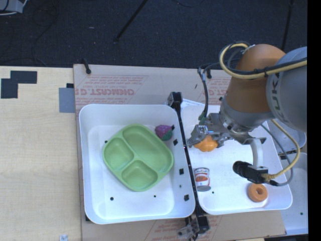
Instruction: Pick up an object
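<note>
Now, view: the one camera, above the bench (35,149), looking down at a slant.
Arm (256,84): grey with an orange band; it reaches in from the right and hangs over the far half of the right bin.
Gripper (202,133): low over the right bin's far left part, close to the dark strip between the two bins, pointing toward that strip.
Grip: cannot tell from this angle whether it is wide, narrow or closed on anything; the wrist hides most of it.
Orange piece (207,145): small and rounded, in the right bin, right at the gripper's near side; whether it is touched or gripped cannot be told.
Right bin (225,200): shallow, white, on the right side of the bench.
Can (202,178): small, with a red and white label, in the right bin near its left wall, on the near side of the orange piece and apart from it.
Donut (258,193): orange ring, lying flat in the right bin's near right corner, well apart from the gripper.
Left bin (95,195): shallow, white, beside the right bin.
Plate (138,157): green, three compartments, lying flat in the middle of the left bin.
Purple piece (163,131): small, knobbly, in the left bin, touching the plate's far right rim.
Cardboard (115,87): printed sheet under both bins.
</note>
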